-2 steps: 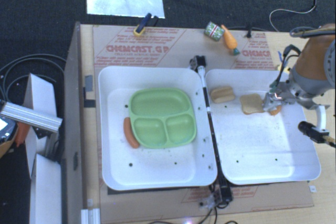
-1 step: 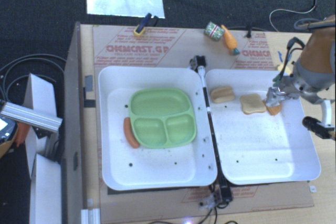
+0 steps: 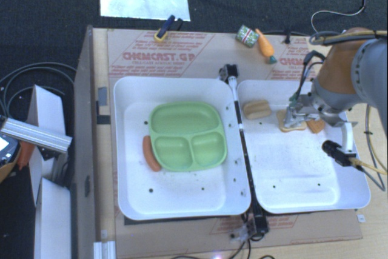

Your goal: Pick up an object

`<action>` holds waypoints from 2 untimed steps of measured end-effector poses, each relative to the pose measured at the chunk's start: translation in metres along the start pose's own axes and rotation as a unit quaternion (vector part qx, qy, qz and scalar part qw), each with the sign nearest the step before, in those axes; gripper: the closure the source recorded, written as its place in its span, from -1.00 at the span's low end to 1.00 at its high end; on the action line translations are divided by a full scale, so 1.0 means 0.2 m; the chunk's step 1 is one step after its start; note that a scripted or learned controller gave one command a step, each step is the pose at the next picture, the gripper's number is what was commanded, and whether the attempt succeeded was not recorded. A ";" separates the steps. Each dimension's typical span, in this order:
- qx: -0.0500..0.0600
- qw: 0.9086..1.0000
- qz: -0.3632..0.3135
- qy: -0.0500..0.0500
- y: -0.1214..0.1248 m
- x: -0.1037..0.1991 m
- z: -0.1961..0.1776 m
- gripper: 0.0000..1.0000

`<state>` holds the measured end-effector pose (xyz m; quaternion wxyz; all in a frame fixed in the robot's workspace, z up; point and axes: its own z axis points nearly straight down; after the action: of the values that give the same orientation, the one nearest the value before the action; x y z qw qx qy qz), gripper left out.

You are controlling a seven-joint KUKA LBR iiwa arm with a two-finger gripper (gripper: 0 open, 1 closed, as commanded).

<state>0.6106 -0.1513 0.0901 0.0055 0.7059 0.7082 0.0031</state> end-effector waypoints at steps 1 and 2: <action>-0.001 1.000 0.001 -0.001 -0.18 -0.28 0.00 1.00; -0.003 1.000 0.000 -0.001 -0.18 -0.28 -0.06 1.00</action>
<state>0.5750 -0.2083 0.1017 0.0084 0.7061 0.7080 0.0041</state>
